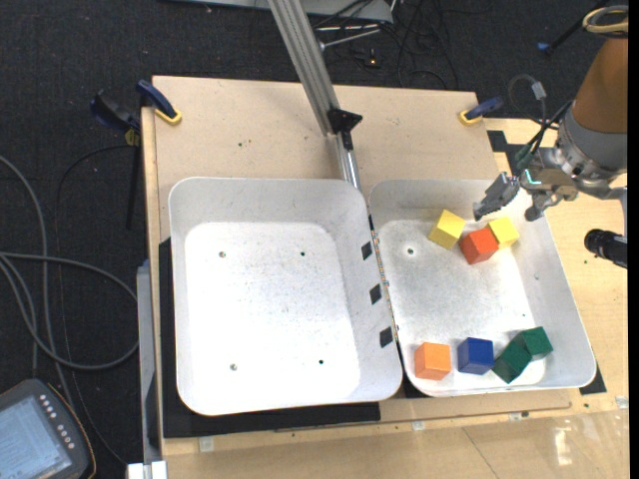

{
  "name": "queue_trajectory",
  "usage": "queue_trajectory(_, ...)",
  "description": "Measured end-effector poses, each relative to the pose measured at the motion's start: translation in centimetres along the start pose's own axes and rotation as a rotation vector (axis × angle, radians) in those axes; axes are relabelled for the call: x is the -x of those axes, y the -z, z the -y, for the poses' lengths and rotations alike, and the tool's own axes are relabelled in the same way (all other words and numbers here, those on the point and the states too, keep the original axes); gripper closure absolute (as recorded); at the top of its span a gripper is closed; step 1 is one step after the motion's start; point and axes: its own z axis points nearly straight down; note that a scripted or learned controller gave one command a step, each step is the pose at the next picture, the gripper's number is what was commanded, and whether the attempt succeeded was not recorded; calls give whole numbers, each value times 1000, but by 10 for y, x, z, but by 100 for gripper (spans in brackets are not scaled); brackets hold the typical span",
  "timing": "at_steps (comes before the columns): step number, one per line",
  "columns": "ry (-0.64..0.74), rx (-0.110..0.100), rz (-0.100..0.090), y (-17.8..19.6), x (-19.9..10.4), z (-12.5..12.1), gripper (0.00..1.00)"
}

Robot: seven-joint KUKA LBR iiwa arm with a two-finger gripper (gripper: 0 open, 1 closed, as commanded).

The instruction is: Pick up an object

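Observation:
My gripper [516, 201] hangs open over the far right part of the right bin [454, 302], with nothing between its fingers. Just below it lie a small yellow block [503, 231], a red-orange block [479, 244] and a larger yellow block [447, 230], close together. Along the bin's near edge sit an orange block [432, 359], a blue block [476, 355] and two dark green blocks [524, 353] touching each other.
The left bin [265, 297] lies beside the right one, joined by black clips. A metal pole [305, 48] slants down from the top to the bins' far seam. Clamps hold the wooden bench's far corners.

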Motion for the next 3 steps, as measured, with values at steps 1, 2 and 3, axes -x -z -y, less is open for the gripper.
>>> queue_trajectory(1, 2, 4, 2, 3, 0, -1, 0)
queue_trajectory(2, -2, 0, 1, -41, 2, -3, 0)
queue_trajectory(3, 0, 0, 1, -86, -5, -4, 0)
